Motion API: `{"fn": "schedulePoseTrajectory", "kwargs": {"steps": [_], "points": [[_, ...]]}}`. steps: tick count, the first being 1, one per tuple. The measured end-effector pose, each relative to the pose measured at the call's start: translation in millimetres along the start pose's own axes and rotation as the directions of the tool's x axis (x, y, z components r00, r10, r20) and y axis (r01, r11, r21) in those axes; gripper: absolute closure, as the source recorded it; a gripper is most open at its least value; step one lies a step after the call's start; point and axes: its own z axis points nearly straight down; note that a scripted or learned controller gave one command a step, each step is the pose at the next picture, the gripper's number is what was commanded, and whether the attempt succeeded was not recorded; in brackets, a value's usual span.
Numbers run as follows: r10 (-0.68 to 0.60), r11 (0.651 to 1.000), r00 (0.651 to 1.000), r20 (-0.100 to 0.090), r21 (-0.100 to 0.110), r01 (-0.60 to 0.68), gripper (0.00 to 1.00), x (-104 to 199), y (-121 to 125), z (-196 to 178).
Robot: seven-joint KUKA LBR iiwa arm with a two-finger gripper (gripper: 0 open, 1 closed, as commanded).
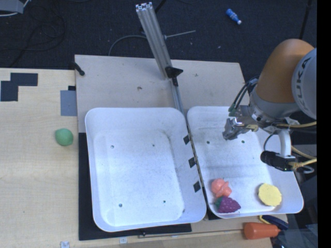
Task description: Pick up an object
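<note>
From my station I see the gripper point(234, 129) hanging over the upper part of the right bin point(248, 161), with nothing between its fingers; whether they are spread or pressed together I cannot tell from this slanted view. The candidate objects all lie below the gripper, toward the bin's near wall. An orange-pink toy point(221, 187) sits below it and a touch to the left, touching a purple grape-like toy point(227, 204) just beneath it. A yellow round piece point(270, 194) lies below and to the right, well apart from those two.

I judge all three to be light plastic play food: stiff, smooth, a little slippery. The yellow piece looks flat, so I would pinch it across its edges, and it may skid. The two touching toys are lumpier, which gives more purchase, but closing on one risks nudging the other. The left bin point(137, 164) is far left of the gripper, and a green ball point(64, 137) rests on the bench point(31, 164) beyond it.
</note>
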Motion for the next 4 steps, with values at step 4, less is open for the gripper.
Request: {"fn": "schedulePoseTrajectory", "kwargs": {"steps": [4], "points": [[-0.004,1.000,1.000,-0.001,0.005,0.004,1.00,148.6,-52.8,-34.9]]}}
